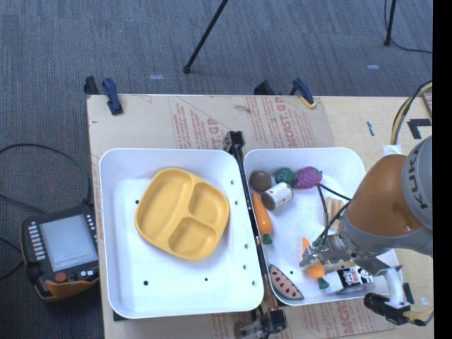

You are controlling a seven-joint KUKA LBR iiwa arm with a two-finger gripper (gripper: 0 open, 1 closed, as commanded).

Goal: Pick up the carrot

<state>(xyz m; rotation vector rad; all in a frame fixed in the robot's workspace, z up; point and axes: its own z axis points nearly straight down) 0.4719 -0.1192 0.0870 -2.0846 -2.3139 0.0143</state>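
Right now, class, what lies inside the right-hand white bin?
Inside the right bin: a carrot by its left wall, a watermelon slice, a purple fruit and a brown piece. The arm covers the right part.

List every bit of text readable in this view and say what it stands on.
"KUK", running vertically on the grey arm at the right edge; the rest is cut off.
Red mirrored print on the cardboard bench top: reversed and too blurred to read.
Red print on the cardboard below the bins: too small to read.
Pendant screen at left: blank glare, nothing legible.
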